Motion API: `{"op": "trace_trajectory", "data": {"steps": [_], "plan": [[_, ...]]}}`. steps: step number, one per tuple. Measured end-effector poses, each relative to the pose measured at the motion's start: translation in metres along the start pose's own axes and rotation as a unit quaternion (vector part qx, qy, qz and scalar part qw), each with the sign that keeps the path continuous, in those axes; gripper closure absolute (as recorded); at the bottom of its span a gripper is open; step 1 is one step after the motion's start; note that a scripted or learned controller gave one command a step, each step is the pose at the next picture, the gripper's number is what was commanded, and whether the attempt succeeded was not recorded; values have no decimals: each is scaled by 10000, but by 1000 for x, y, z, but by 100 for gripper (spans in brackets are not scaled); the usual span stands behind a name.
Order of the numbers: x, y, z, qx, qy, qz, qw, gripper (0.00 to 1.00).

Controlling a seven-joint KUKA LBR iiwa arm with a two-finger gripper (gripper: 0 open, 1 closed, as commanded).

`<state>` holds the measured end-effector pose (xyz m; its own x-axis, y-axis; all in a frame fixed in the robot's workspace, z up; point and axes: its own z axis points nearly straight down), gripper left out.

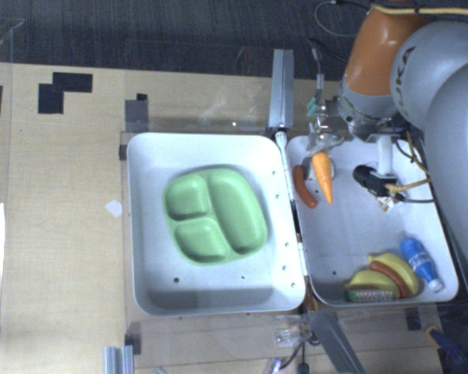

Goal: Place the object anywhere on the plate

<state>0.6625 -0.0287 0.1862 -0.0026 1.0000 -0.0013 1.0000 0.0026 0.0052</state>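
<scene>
The green, three-compartment plastic plate (215, 213) lies bare in the left white bin (148, 287), open to approach from above. Between the bins a raised rim and a grey metal post (280, 92) stand in the way. In the right white bin (351, 240), the middle floor is free; a red sausage-shaped toy (303, 187) lies against the left wall, and a cluster of yellow bananas (382, 275) and a blue bottle (420, 262) crowd the near right corner.
</scene>
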Motion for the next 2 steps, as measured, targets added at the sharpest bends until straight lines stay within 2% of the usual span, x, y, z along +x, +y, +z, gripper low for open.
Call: {"op": "trace_trajectory", "data": {"steps": [1,2], "plan": [[95,-30,0,3,12,-916,9958,100],[137,-61,0,2,16,-2396,9709,100]]}}
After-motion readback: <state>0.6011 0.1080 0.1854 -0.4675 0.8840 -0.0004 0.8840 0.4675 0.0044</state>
